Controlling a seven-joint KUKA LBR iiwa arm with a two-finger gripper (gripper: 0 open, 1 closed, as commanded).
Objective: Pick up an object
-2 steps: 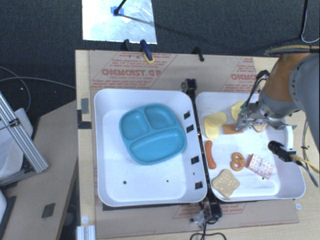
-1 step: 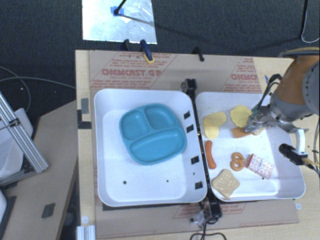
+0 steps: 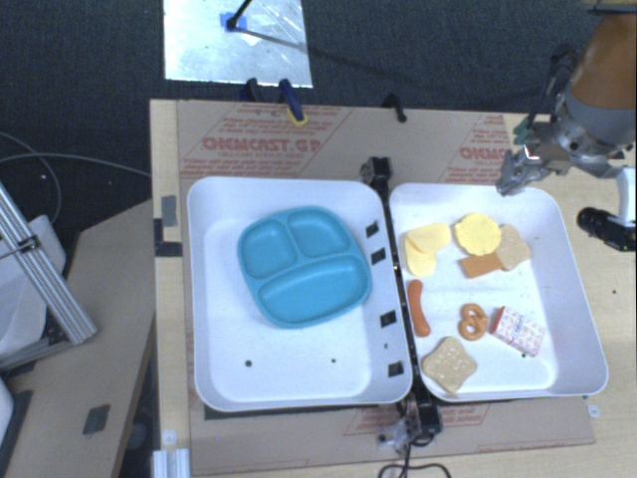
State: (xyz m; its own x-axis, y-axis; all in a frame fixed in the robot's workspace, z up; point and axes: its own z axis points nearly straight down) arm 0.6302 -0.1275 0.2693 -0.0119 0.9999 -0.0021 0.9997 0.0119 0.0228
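Note:
The right bin [image 3: 567, 297] holds play food: two pale yellow slices [image 3: 425, 247], a round yellow piece [image 3: 478, 234], a tan piece [image 3: 513, 249], a brown strip [image 3: 480, 265], a red sausage [image 3: 419, 308], a pretzel [image 3: 472, 321], a pink wrapped packet [image 3: 518, 331] and a cracker [image 3: 449, 363]. My gripper [image 3: 514, 177] hangs over the bin's far right corner, above and behind the food, touching none of it. Nothing shows between its fingers.
The left bin [image 3: 214, 297] bears a blue divided plate [image 3: 303, 265]. A black divider [image 3: 393, 267] runs between the bins. A metal sheet [image 3: 237, 26] lies behind the bench, and a clamp [image 3: 291, 105] sits at the bench's far edge.

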